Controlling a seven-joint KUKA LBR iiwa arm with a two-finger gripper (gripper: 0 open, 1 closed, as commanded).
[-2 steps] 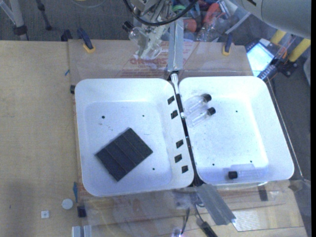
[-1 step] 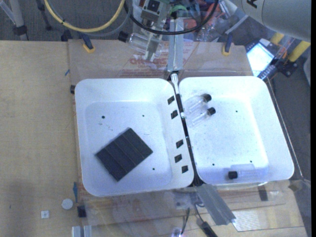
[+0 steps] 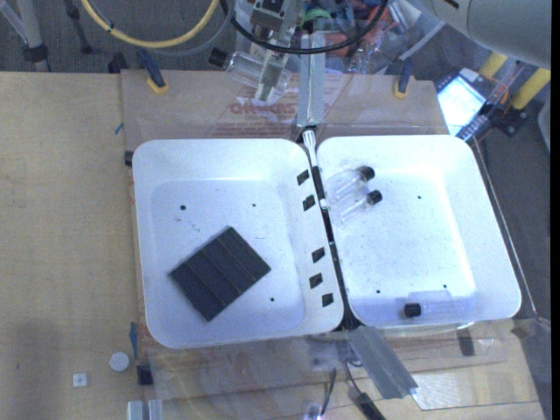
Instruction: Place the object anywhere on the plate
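Dark ribbed plate lies flat (turned diagonally) in left bin.

Plate in left bin, vials in right bin.

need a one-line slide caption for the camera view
Gripper poised behind two white bins: dark slatted plate in the left bin, clear vials in the right.

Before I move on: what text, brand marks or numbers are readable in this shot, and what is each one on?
"K": a large dark letter, cut off by the frame edge, on the grey arm at top right.
Reddish print on the clear sheet behind the bins: too blurred to read.
The dark plate in the left bin, and the clear vials in the right bin, carry no readable marking.
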